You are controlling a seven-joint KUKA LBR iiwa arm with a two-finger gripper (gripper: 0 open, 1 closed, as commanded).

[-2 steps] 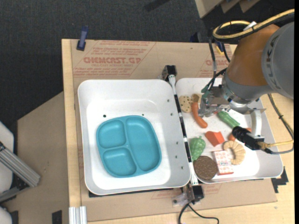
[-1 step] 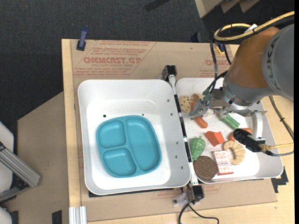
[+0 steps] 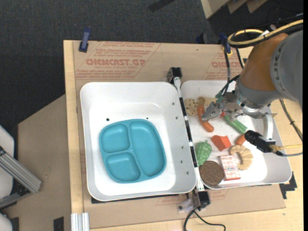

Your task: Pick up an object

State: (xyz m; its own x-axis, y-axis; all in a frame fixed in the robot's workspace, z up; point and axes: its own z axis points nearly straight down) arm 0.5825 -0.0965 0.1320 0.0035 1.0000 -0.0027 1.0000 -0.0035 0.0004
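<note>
Camera view has my gripper (image 3: 210,113) low in the right bin (image 3: 276,170), at the 10 o'clock corner of its contents, just above an orange carrot-like piece (image 3: 207,126). Whether I grip anything, I cannot tell. Nothing looks lifted yet; 1 pick remains, with the green pod (image 3: 202,152) at 6 o'clock.

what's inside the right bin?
Right bin holds toy foods: carrot, green leaf, brown patty, orange wedge, croissant, red-white packet. The arm covers the bin's upper right.
</note>
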